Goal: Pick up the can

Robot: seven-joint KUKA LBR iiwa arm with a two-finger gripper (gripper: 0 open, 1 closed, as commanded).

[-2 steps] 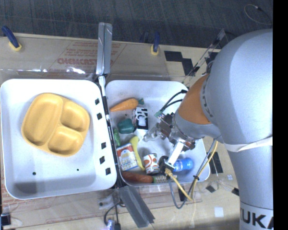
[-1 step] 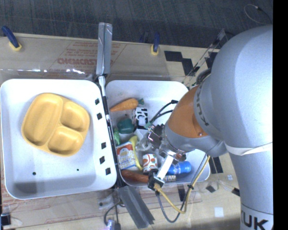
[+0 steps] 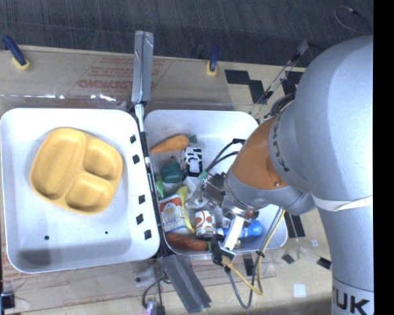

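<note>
The can (image 3: 205, 223), small with a red and white label, stands upright in the front part of the right bin (image 3: 236, 120). My gripper (image 3: 218, 205) is low in that bin, directly over and beside the can, and its metal body hides the can's upper right side. The grey arm with its orange band (image 3: 256, 166) reaches in from the right and covers the bin's right half. I cannot see whether the can is gripped.
Around the can lie a snack packet (image 3: 173, 214), a sausage (image 3: 187, 243), a blue item (image 3: 253, 230), a green object (image 3: 171, 172), a cow-print carton (image 3: 194, 159) and a carrot (image 3: 169, 143). The left bin (image 3: 26, 241) holds a yellow divided tray (image 3: 75, 169).
</note>
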